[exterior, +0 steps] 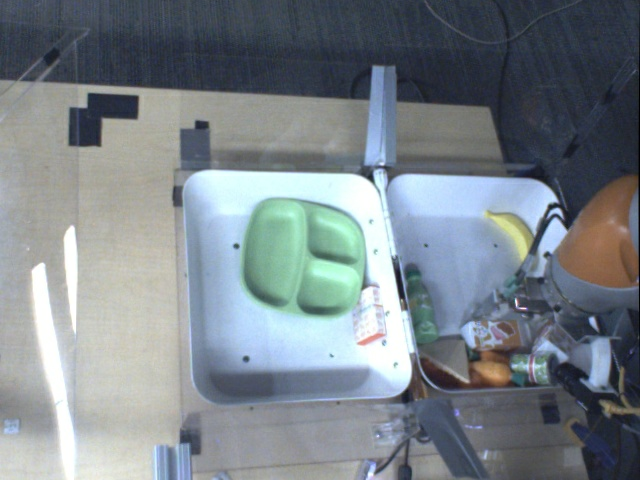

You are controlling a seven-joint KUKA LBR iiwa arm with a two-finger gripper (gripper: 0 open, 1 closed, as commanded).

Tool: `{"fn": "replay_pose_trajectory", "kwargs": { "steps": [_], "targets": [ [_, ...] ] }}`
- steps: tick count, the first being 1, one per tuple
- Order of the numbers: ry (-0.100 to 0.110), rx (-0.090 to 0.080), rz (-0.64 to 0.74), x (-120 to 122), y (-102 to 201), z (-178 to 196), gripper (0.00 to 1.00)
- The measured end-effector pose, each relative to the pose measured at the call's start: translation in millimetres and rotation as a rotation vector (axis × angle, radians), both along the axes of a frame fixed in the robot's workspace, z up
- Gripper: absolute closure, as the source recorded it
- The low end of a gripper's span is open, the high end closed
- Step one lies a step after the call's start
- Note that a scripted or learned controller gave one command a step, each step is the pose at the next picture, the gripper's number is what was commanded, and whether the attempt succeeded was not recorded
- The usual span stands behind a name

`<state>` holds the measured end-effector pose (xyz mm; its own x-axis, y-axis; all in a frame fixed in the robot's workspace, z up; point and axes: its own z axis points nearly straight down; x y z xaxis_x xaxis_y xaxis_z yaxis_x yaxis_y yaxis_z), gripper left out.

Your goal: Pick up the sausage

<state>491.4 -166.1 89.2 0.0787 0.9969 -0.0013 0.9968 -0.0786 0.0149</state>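
Two white bins sit side by side on a wooden bench. The left bin has a green plate with three dips in it, lying near the middle, a bit toward the far edge. A small red and white packet lies by the right wall of that bin, just beside the plate's near right corner. The right bin holds more things, and they are crowded into its near right corner. A yellow banana rests by the far right side. A green bottle lies along the left wall. A dark reddish brown thing lies along the near edge, and it looks like the sausage, though it is partly in shadow, so this is not sure. Just right of it sits an orange thing, and next to that a small green can lies on its side. A bottle with a white and red label lies just behind them. The grey arm with its orange band comes in from the right, over the right edge of this bin. Its claw hangs above the pile, close to the label bottle and apart from the sausage. You cannot tell if the claw is spread or squeezed together, since the clutter hides it.
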Motion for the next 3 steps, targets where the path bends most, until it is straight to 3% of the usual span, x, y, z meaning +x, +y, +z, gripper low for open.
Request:
{"fn": "replay_pose_trajectory", "kwargs": {
  "steps": [1,2,3],
  "targets": [
    [0.010,0.003,-0.048,-3.1,48.8,21.2,0.00],
    [0.005,0.004,-0.187,44.7,-5.7,-1.0,0.00],
    [0.003,0.004,-0.136,23.5,-30.2,-0.6,0.00]
  ]
}}
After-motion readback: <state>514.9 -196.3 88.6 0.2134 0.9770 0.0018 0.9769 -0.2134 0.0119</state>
